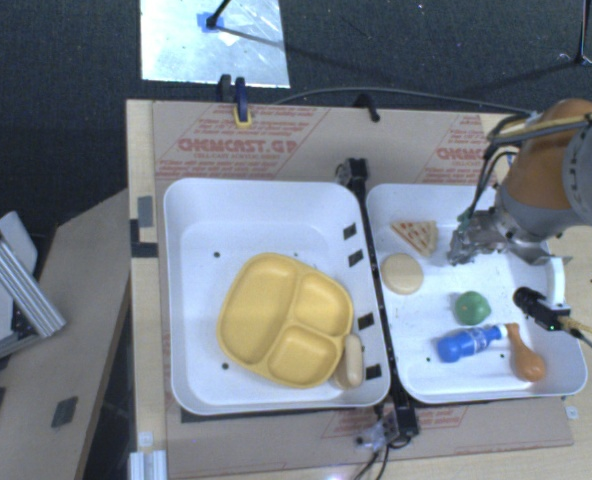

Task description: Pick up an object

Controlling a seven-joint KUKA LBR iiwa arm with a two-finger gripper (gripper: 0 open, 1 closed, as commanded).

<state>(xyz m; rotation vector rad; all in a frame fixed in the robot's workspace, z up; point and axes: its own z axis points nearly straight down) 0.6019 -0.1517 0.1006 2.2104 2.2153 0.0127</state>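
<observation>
In the right bin (556,378) lie a triangular sandwich slice (414,235), a round beige bun (402,273), a green ball (471,306), a blue bottle (469,342) on its side and an orange drumstick (525,355). My gripper (464,243) hangs low over the bin's upper middle, just right of the sandwich slice and above the green ball. Nothing is visibly held in it. The grey arm with its orange band (541,168) comes in from the right.
The left bin (191,268) holds a yellow divided plate (286,318) with a pale bread roll (350,360) at its lower right. A black divider (371,278) runs between the bins. A silver sheet (211,28) lies on the floor behind the bench.
</observation>
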